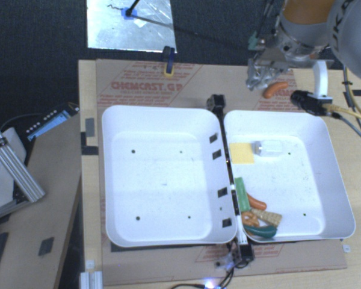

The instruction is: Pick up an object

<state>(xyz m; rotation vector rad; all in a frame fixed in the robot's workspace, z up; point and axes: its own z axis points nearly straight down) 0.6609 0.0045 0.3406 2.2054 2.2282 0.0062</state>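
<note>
We list, from left to right. Left bin (162, 173): white, shallow, lying well to the left of and below the pincer; we see bare floor with small dark dots. Right bin (301, 179): directly below the pincer, joined to the left bin at a clipped seam. Contents: yellow block (241, 153) and clear bottle (268, 147), touching, the bottle faint against the white floor; further below, at the near left corner, a heap of green stick (240, 192), orange piece (256, 203), tan piece (271, 217) and teal piece (262, 232), overlapping and hard to separate. Pincer (262, 80): above the right bin's far rim, over the cardboard; its opening we cannot tell. Orange sausage (277, 89): just right of the fingertips, whether gripped we cannot tell. Arm cut off at top right.
</note>
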